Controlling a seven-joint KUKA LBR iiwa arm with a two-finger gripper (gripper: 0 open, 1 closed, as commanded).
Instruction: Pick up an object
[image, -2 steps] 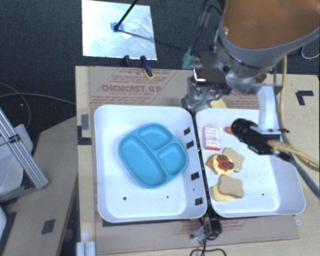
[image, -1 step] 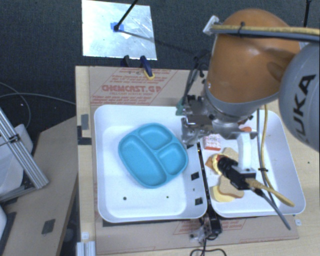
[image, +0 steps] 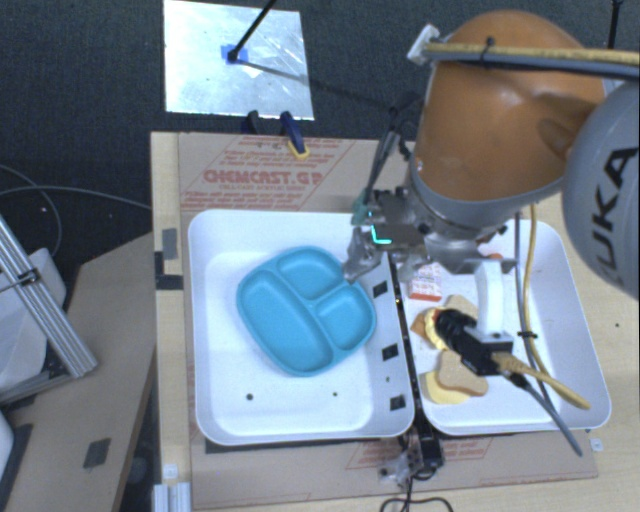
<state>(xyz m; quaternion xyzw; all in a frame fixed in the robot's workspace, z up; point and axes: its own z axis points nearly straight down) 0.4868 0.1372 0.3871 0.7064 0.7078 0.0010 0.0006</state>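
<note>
The blue plate (image: 300, 315), a single dish split into three compartments, lies flat in the left of two white bins (image: 215, 330) and bears no writing. The end effector (image: 362, 262) sits low at the plate's upper right rim, at or just above its edge. Whether it is released or clenched cannot be told, and nothing is seen grasped in it.

The arm (image: 500, 110) comes in from the plate's right and upper right, its orange band looming above the wrist and pointing down. The grey casing further right shows the letters "UKA".

Right of the plate, past the divide, the second bin (image: 580, 340) holds one small white packet (image: 426, 287) with red print too small to read. Below it lie tan and yellow food-like pieces (image: 455, 380), partly covered, so their count is unclear.

Behind the plate, a brown board (image: 250, 175) under both bins reads "CHEMCAST GP" in red.
</note>
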